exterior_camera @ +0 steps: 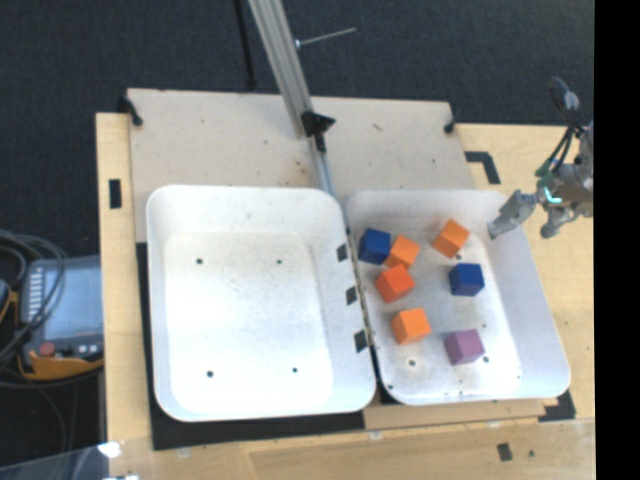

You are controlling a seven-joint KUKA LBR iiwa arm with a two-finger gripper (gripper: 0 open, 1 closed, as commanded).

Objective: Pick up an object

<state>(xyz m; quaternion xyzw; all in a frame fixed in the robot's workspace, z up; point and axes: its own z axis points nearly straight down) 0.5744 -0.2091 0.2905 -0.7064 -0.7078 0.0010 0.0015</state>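
I see my claw (530, 216) spread open and holding nothing at the right bin's (535, 298) upper right rim. The nearest orange cube (451, 238) lies just left of it; bare floor surrounds the blue cube (466, 279) below.

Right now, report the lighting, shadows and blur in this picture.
Camera view: even, soft light; the small orange, blue and purple blocks cast faint shadows in the right shallow white bin; the grey two-finger gripper looks slightly blurred at the edge.
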